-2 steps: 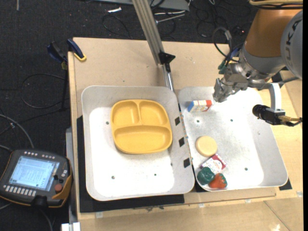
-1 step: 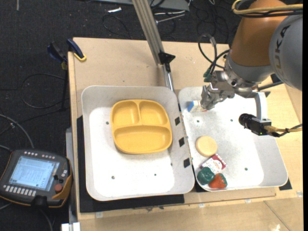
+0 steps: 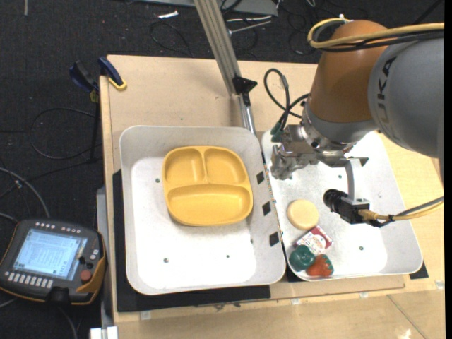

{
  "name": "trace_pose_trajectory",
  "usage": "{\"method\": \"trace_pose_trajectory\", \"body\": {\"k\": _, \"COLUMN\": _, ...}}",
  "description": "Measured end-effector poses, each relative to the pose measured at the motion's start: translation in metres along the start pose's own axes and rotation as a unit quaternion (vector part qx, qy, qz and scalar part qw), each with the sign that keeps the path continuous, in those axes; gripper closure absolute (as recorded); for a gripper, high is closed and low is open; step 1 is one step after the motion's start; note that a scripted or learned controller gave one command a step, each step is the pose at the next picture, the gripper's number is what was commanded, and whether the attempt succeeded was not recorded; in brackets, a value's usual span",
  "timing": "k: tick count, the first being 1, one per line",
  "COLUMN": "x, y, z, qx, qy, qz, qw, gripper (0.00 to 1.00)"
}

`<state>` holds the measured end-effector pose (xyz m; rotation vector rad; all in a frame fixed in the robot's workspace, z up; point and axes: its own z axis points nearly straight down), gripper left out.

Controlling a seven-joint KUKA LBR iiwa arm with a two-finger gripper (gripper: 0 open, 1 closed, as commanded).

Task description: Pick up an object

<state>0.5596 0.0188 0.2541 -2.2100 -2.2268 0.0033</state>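
You had the pincer point(image 3: 284, 162) low at the right bin's point(image 3: 395, 253) ten o'clock corner; I could not tell its state. The round cream piece point(image 3: 303, 214) lay toward five o'clock from it, apart, probably the easiest target.

A: We see two white bins: the left bin point(image 3: 141, 189) holds a plain yellow tray point(image 3: 207, 186), all one shade.

B: In the right bin point(image 3: 395, 210) we see a pale cream disc point(image 3: 303, 214), a packet point(image 3: 316, 241) in red and white, a dark green piece point(image 3: 302, 258) and a red piece point(image 3: 322, 265).

A: The arm point(image 3: 381, 83) we see is grey with an orange band. Its gripper point(image 3: 286, 157) is silver-grey metal.

B: The bench point(image 3: 176, 90) is light tan wood, and a pendant point(image 3: 49, 260) beside it is dark grey with orange trim and a pale blue screen.
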Motion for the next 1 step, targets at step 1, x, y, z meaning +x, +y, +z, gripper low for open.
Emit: {"method": "trace_pose_trajectory", "body": {"k": 1, "x": 0.0424, "y": -0.0192, "z": -0.0002, "qx": -0.001, "qy": 0.000, "qz": 0.000, "qw": 1.0000, "gripper": 1.00}}
